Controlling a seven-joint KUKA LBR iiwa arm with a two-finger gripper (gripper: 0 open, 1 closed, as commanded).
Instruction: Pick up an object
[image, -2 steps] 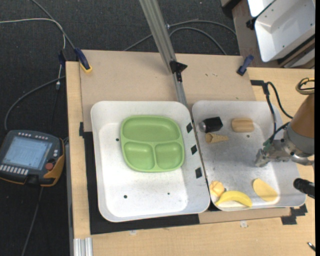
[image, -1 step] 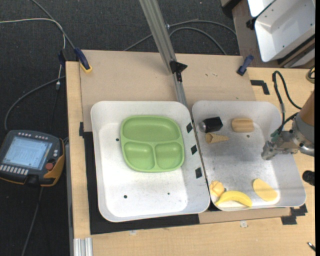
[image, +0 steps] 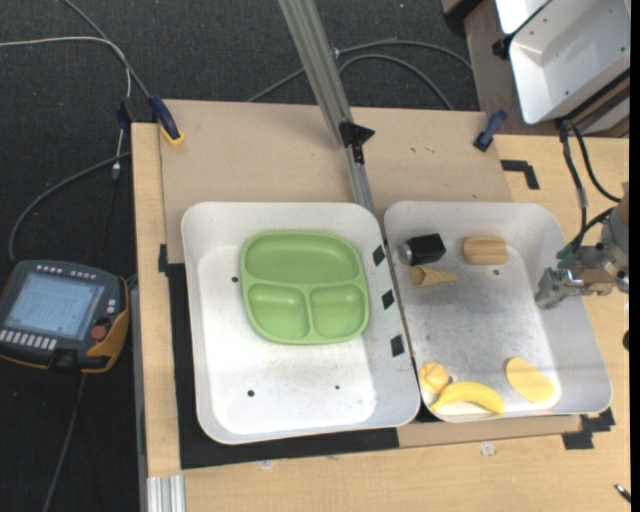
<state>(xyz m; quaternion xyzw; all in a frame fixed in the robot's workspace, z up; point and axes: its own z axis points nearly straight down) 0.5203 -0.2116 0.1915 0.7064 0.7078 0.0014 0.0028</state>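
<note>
Yellow shapes crowd the nearest edge of the right bin (image: 575, 345): a banana (image: 468, 398) at about six o'clock of that bin, a small pale-orange lump (image: 433, 377) touching its left end, and a flat yellow oval piece (image: 529, 380) just to its right. They lie loose and scattered, as things tipped in for grasp trials would, so any of them could serve as the object to pick up. Further back, near eleven to twelve o'clock, lie a tan cone-shaped piece (image: 433, 276), a black block (image: 424, 247) and a wooden cylinder (image: 485, 251), close together but mostly apart.

At three o'clock of the bin the gripper (image: 556, 285) hangs over the rim, well apart from every object; nothing is seen in its grasp, and how far it is open cannot be told. That spot looks like a staging pose before a reach inward.

In the left bin (image: 215, 400) a green divided plate (image: 304, 286) sits upright near its centre. Beyond both bins a metal post (image: 325, 70) rises from the bench (image: 260, 150), likely a camera mount.
</note>
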